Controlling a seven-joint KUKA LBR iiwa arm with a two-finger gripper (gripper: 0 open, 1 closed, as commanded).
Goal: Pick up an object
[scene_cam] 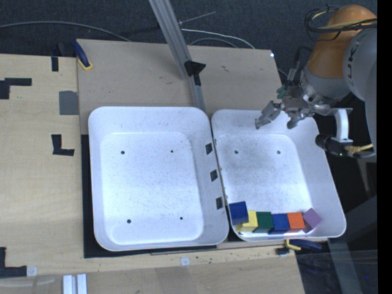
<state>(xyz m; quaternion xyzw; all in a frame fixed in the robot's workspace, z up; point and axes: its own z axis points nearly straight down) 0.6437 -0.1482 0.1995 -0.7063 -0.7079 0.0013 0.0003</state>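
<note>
The blocks sat huddled in a row along the near wall of the right bin (318,164): a blue block (237,211) at the end nearest the left bin (98,164), with a yellow block (249,223) tucked against it, then a green block (264,220), a second blue block (280,222), an orange block (296,220) and a purple block (312,217) toward the bin's outer corner. The pincer (278,119) hung over the far rim of that same bin, well apart from the row, its two fingers spread and nothing between them. To my eye the step in hand was the approach, and doing it well would have meant choosing an end piece; the purple block or the first blue block each had a free side, while the middle ones were pressed face to face and gave the fingers no gap. I judged the fingers would need to straddle the chosen block across the row's short direction, coming straight down, since the bin's near wall crowded the blocks and a slanted descent risked catching the rim. The arm reached in from beyond the right bin's outer side, its orange band (334,54) high above the bench (37,182) and the wrist bent downward so the pincer pointed at the bin floor.
</note>
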